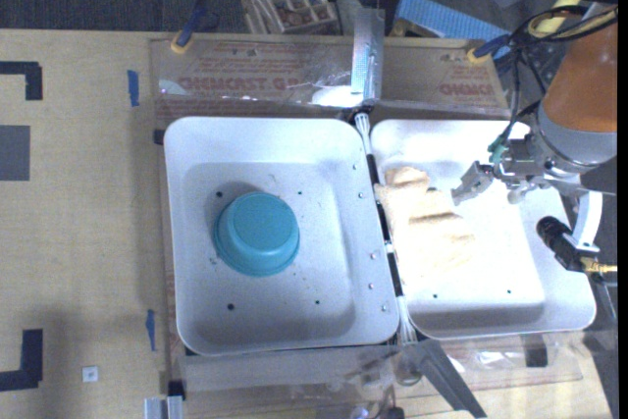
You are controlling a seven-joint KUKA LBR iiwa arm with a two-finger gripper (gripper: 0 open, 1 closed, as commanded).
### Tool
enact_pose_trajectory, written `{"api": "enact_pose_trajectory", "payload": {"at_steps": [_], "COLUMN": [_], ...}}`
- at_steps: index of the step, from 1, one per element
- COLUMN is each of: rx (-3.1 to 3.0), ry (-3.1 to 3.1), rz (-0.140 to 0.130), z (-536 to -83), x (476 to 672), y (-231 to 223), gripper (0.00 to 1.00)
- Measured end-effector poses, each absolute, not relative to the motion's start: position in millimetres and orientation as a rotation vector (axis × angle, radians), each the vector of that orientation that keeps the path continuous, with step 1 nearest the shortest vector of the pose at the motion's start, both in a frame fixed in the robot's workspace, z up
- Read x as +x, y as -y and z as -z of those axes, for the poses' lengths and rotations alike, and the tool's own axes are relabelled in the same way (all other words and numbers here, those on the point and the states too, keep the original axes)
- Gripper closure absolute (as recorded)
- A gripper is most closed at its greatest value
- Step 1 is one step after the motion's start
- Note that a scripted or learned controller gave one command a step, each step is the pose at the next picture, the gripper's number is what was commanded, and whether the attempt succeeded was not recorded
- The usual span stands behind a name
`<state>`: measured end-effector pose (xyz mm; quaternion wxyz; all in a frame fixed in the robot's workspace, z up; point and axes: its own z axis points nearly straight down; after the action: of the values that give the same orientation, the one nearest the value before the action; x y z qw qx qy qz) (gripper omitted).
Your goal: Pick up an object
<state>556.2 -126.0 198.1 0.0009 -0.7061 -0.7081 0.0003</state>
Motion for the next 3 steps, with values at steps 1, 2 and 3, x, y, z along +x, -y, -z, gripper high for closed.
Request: {"api": "enact_pose_trajectory", "payload": {"at_steps": [1, 2, 3], "rx": [-1.928, -1.937, -1.937], "ry": [2.489, 2.487, 2.487], "rz": [0.009, 0.015, 0.014], "z": [-89.4, -100.4, -100.4], "x": [580.8, 581.7, 581.7], "y": [107.3, 109.6, 109.6], "gripper": [0.00, 1.00, 0.00]}}
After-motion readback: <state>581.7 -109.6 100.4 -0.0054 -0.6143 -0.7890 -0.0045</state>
